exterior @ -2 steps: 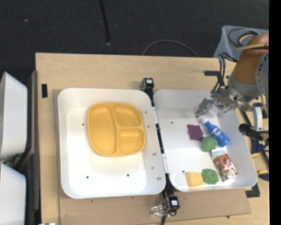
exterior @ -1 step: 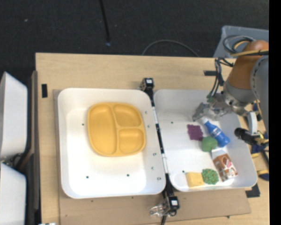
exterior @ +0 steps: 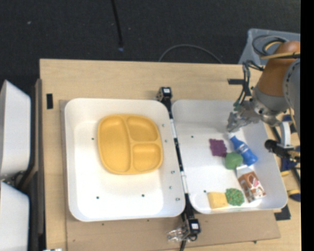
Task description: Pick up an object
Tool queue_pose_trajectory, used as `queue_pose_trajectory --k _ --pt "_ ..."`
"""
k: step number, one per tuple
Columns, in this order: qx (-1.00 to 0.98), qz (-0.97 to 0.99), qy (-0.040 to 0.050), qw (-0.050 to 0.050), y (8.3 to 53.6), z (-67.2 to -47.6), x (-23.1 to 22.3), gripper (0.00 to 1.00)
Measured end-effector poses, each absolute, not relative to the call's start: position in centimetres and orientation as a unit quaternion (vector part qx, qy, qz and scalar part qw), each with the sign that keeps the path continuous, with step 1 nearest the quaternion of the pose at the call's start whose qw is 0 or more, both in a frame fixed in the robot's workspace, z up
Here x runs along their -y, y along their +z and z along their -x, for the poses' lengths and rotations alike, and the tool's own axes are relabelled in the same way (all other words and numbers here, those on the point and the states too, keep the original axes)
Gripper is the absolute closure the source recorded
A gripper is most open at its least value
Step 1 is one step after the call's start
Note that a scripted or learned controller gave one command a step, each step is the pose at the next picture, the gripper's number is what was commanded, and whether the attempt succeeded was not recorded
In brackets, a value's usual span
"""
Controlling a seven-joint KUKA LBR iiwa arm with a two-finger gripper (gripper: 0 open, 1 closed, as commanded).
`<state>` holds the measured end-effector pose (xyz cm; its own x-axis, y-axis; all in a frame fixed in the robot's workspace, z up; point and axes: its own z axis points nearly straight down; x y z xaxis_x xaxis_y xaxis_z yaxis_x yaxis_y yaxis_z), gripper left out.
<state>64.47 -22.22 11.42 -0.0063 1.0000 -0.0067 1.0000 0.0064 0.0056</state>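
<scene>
One two-finger metal gripper [exterior: 236, 120] poised over the far part of the right-hand shallow white bin [exterior: 199, 120], nothing visible in it; whether spread or closed, impossible to tell from this slanted overhead angle. Just nearer the camera than the gripper, a blue plastic bottle [exterior: 243, 150] lying on its side. Left of the bottle, a small purple block [exterior: 217, 147]. Touching the bottle's near side, a round green ball [exterior: 233, 160]. Nearer the camera than the bottle, a red-and-white printed packet [exterior: 250, 185], then a bumpy green lump [exterior: 234, 196] and a yellow wedge of sponge-like material [exterior: 216, 200] side by side at the bin's near wall. Well to the left of the bottle, across the divide, a yellow three-compartment plastic tray [exterior: 130, 143] lying flat in the left-hand shallow white bin [exterior: 78, 192]. Both bins resting on a pale wooden bench [exterior: 94, 75].
</scene>
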Motion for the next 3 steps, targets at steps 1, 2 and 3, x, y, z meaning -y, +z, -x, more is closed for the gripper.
queue_pose_trajectory --k 1,2,3 --pt "-0.708 -0.706 0.0018 0.003 17.6 -65.0 21.7 1.0" --pt "-0.709 -0.705 0.0022 0.004 24.0 -65.5 21.3 1.0" --pt "-0.71 -0.705 0.0007 0.002 24.8 -65.6 21.4 1.0"
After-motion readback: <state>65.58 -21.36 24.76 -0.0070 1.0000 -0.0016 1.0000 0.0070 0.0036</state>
